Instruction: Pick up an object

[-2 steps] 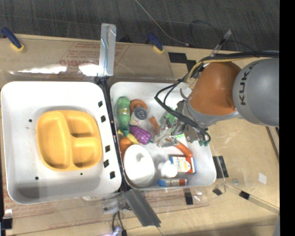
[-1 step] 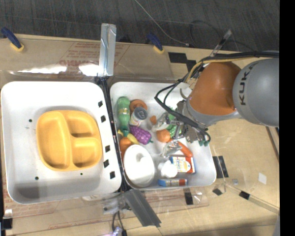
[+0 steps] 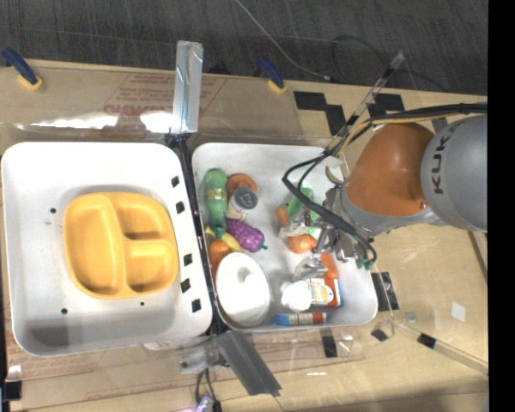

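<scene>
Here the gripper (image 3: 319, 245) is down inside the right bin (image 3: 266, 157), low over the clutter near that bin's right side. Whether it is open or closed, I cannot tell; cables and the wrist hide that part.

Just beside it lie an orange piece (image 3: 301, 243) and something green (image 3: 298, 202); below them sit a white bottle (image 3: 297, 296) and an orange-labelled carton (image 3: 327, 290), close to the bin's near wall. A marker (image 3: 299, 319) lies along that wall. Further left are a white cup (image 3: 242, 288), a purple eggplant (image 3: 245, 234), a green bottle (image 3: 215, 191) and a small jar (image 3: 244, 199).

The left bin (image 3: 34, 166) holds a yellow tray (image 3: 120, 243), well apart from the arm.

The step in hand looks like the reach for a grasp, with the orange piece or the carton the likeliest target. Nothing is visibly held. Next the tool needs to close on a single item and lift straight up; the crowding means a neighbour may be nudged or the grip may slip
</scene>
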`<state>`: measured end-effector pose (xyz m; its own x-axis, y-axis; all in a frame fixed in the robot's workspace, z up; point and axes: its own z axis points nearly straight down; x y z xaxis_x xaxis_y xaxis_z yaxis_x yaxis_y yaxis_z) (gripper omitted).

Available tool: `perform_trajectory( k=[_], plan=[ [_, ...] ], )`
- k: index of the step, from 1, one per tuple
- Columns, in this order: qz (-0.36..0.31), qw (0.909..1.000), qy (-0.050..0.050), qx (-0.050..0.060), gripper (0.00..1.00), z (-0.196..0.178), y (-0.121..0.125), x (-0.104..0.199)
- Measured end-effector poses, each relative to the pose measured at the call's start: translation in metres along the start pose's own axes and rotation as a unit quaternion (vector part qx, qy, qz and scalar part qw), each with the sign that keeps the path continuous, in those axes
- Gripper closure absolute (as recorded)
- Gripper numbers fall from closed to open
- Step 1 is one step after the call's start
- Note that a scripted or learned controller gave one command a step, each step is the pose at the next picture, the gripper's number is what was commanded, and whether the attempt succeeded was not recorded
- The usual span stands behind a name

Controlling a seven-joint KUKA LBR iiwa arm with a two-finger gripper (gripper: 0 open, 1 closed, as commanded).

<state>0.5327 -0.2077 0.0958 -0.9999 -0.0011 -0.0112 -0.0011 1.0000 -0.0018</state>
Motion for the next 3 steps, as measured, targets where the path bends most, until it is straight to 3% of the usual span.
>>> perform_trajectory(
  k=[1,2,3],
  plan=[
    [0.000,1.0000,0.000,0.000,0.00,0.000,0.000,0.000],
    [0.103,0.9947,0.003,0.000,0.00,0.002,0.006,-0.001],
    [0.150,0.9885,-0.021,0.004,0.00,-0.009,-0.003,0.028]
  ],
)
